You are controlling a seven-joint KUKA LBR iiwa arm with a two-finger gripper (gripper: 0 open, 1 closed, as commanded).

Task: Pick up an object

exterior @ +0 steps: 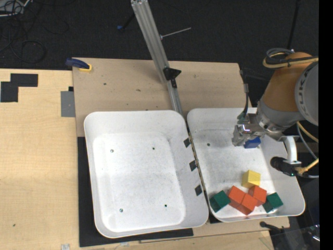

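Over the right shallow white plastic bin (221,123) hangs the grey robot arm with the orange band (283,95). It comes in from the right side. At its tip is the small metal two-finger gripper (243,139), down low by the far part of that bin. A small blue block (252,143) sits just beside the tip, touching it or very close. I cannot tell if the block is held or just lying on the bin floor under the tip. I cannot tell if the gripper is open or closed, because the tip is small and partly hidden by the wrist.

In the near corner of the same bin there is a little pile of blocks. A yellow cube (252,178) sits at the top of the pile. Below it are two orange-red blocks (244,198) pressed close together. A dark green block (219,200) lies on the left of them, and another dark green block (272,201) lies on the right, near the bin's edge. The pile is well apart from the gripper.

The left shallow white plastic bin (99,126) sits right next to the right one, and their rims touch in the middle. Both bins rest on a light brown wooden bench (125,85). A long silver metal rail (153,40) leans up from behind the bins.
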